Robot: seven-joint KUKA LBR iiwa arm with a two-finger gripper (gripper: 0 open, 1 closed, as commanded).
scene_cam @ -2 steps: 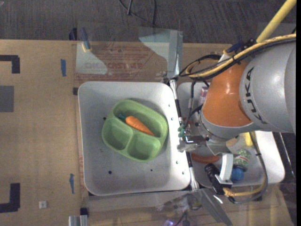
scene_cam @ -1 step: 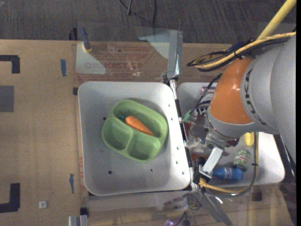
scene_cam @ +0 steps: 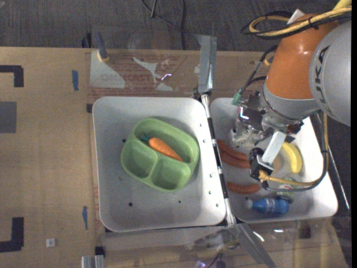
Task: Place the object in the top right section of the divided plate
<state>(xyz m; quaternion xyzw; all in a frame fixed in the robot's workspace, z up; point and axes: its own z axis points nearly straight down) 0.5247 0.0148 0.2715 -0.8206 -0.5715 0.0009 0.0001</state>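
Camera view: carrot point(scene_cam: 164, 148) lies in the green plate's point(scene_cam: 140, 164) upper-right section, so placing looks done. The gripper point(scene_cam: 244, 135) hovers well right of the plate; I cannot tell whether it is open or holding anything.

One camera sits above the bench point(scene_cam: 44, 149) and looks down at a slant, from a middle distance. Both white bins fit inside the view: the left bin point(scene_cam: 111, 205), with the divided plate point(scene_cam: 170, 175), near the centre, the right bin point(scene_cam: 322, 201) toward the right edge. The arm point(scene_cam: 304, 60) enters from the right, and dark floor point(scene_cam: 67, 10) crosses the top
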